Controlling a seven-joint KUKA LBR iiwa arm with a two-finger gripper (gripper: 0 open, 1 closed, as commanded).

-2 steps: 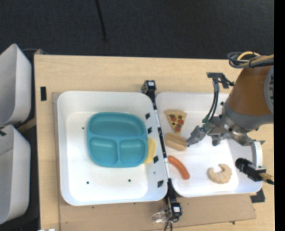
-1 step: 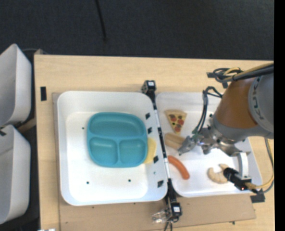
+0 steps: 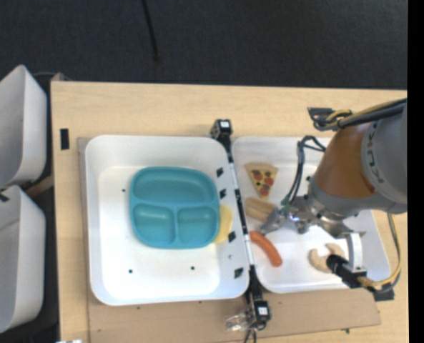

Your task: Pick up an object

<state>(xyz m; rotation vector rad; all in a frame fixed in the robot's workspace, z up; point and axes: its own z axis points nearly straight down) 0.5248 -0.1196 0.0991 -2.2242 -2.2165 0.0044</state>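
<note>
- The gripper (image 3: 274, 222) hung low in the right bin (image 3: 287, 283); I could not tell its grip.
- A hot dog (image 3: 267, 248) lay just below it.
- A pizza slice (image 3: 262, 179) lay above.

A pale wooden bench (image 3: 147, 109) is sitting on a dark, carpet-like floor (image 3: 197, 27); a thin dark cable (image 3: 149, 27) is trailing across that floor; two white moulded containers (image 3: 8, 191) are standing just beside the bench's left edge; even light is falling overall.
</note>
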